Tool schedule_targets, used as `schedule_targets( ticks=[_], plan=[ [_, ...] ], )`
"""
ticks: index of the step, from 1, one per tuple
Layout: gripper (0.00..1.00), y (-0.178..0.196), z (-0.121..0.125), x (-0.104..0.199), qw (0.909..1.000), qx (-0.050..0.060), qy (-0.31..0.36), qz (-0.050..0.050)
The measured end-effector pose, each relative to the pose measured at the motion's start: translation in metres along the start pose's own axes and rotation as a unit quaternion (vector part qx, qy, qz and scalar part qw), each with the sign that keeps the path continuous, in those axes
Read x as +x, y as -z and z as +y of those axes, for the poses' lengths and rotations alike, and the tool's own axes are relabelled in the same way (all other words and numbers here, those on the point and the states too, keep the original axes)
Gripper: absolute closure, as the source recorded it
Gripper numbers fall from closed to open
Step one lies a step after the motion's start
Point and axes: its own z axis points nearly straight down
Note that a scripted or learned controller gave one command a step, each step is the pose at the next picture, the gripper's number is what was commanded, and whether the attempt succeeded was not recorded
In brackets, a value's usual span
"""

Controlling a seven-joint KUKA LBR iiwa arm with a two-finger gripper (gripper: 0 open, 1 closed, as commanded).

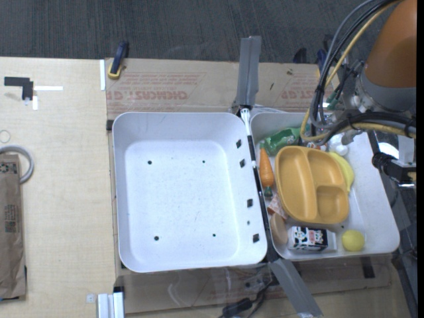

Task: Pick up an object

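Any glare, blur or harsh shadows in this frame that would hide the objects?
Camera view: lighting is even and soft, shadows faint; mild glare whitens the right white plastic bin near its far edge; the yellow divided plastic tray and small yellow ball read sharply; the grey-and-orange arm looks slightly soft.

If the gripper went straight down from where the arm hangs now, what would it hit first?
Hard to be sure, since cables hide the gripper. The wrist hangs over the right bin's far end, so probably the green packet or the yellow divided tray's far rim.

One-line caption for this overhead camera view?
Arm above right bin crowded with yellow divided plate, carrot and ball.
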Motion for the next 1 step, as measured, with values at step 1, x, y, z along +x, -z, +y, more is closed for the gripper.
schedule_targets(
  ticks=[1],
  plan=[
    [0.00, -0.0607, -0.0720, -0.0420, 0.9990, 0.000, -0.046, 0.000]
  ],
)
